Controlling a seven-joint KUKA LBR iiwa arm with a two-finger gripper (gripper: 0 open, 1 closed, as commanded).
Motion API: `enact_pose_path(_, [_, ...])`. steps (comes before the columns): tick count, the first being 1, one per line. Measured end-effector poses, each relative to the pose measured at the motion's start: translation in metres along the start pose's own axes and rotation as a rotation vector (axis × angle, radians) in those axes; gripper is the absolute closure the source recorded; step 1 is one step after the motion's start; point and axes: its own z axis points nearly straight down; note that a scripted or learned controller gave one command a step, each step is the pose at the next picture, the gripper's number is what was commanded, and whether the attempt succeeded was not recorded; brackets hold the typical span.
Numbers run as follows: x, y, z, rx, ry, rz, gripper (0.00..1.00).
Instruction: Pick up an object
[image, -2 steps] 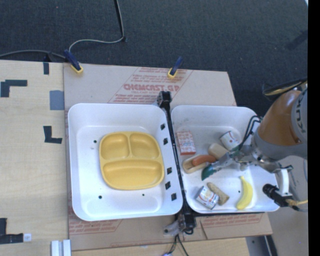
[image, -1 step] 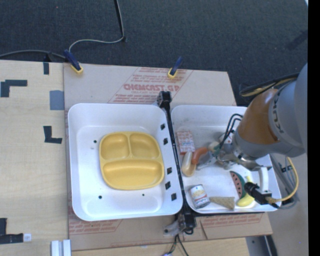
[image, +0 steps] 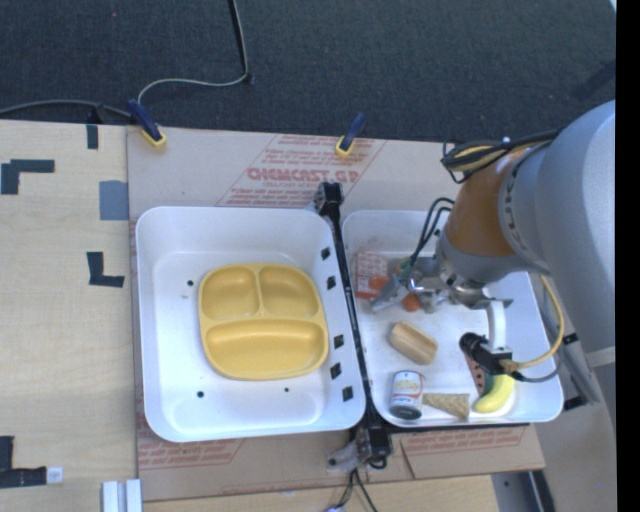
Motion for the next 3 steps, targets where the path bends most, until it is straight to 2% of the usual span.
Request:
enact_pose_path(1, [0.0,0.0,-0.01,0.002,0.001,-0.001,1.0])
enact_pose_path(2, [0.005,0.054,-0.114,0.005,0.004,-0.002,1.0])
enact_pose_path(3, [0.0,-0.048,-0.171,0.007,0.005,-0.001,1.0])
